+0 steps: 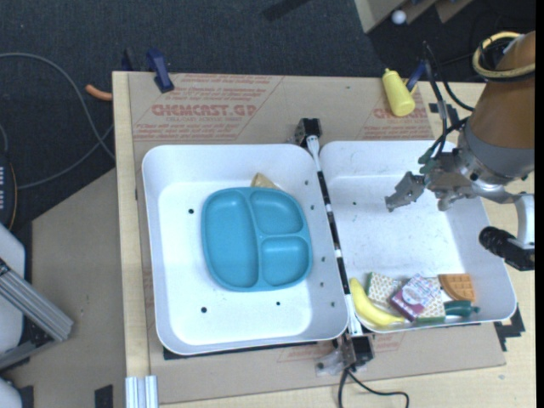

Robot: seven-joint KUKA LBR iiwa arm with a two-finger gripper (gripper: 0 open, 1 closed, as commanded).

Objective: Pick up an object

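Camera view, arm [501, 117] reaching from right, gripper [422, 191] spread apart over right bin [374, 236], holding nothing.

One fixed camera hangs above the bench [212, 109], looking down at a slant from its near edge toward the far edge. It stands far enough back to take in the left bin [170, 228] and the right bin [382, 168] whole, with dark floor past the far edge. The arm [501, 117] enters from the right edge
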